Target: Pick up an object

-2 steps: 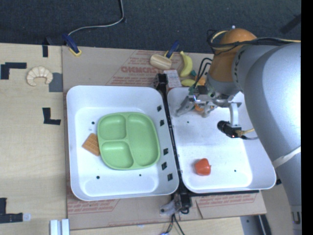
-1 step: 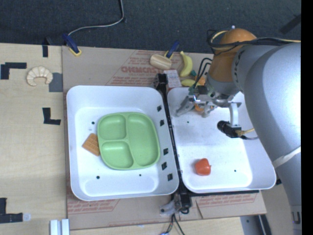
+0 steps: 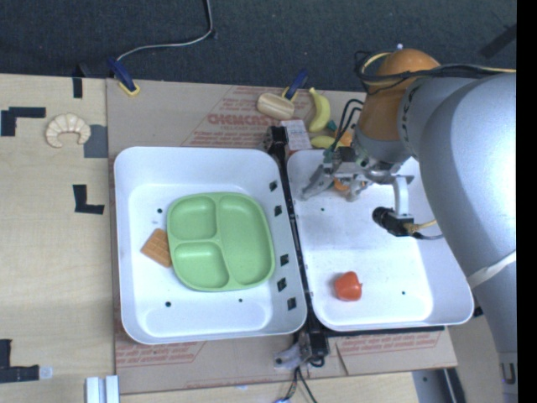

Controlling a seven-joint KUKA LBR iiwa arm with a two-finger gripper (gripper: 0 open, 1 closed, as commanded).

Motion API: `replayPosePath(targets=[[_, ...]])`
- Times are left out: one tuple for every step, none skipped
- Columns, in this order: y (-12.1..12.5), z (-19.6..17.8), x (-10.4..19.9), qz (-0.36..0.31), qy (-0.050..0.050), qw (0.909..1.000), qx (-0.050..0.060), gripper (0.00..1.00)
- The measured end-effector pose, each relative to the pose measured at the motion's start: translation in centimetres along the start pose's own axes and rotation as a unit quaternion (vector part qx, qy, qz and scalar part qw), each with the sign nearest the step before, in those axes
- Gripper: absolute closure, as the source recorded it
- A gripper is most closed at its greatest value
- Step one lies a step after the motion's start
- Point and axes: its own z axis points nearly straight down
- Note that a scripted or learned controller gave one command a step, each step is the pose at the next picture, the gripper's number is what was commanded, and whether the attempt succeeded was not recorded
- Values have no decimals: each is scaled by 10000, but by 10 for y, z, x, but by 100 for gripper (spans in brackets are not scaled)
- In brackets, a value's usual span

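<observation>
Red against the white floor, a small tomato-like object (image 3: 348, 285) lies alone in the near part of the right bin (image 3: 436, 305), well apart from every wall. It is roundish, with no long axis that can be made out, so approach direction looks unconstrained by its shape.

Gripper (image 3: 336, 180) is at the far end of the same bin, low over the floor near the far-left corner, beside the divider between the bins. Its fingers (image 3: 312, 185) appear spread apart, with nothing seen between them; a small orange item (image 3: 341, 185) sits just beside the fingertips, partly hidden, and its nature cannot be told. The red object lies toward the camera from the gripper, well apart, roughly straight down the bin.

Surface: smooth white plastic, bare around the red object, so in my judgement there is room for the fingers on any side. The grey arm (image 3: 470, 158) overhangs the bin's right side.

Left bin (image 3: 134, 175) holds a green divided plate (image 3: 221, 242) with a tan cracker-like piece (image 3: 157, 247) touching its left edge. Beyond the bins lie a banana (image 3: 319, 109) and a bread roll (image 3: 275, 105); a croissant (image 3: 67, 129) rests on the bench at far left.
</observation>
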Motion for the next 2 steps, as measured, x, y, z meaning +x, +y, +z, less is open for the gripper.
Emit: replayPosePath(targets=[[1,0,-7,-16,43,10000,1,0],[0,0,-5,-3,18,10000,-7,0]])
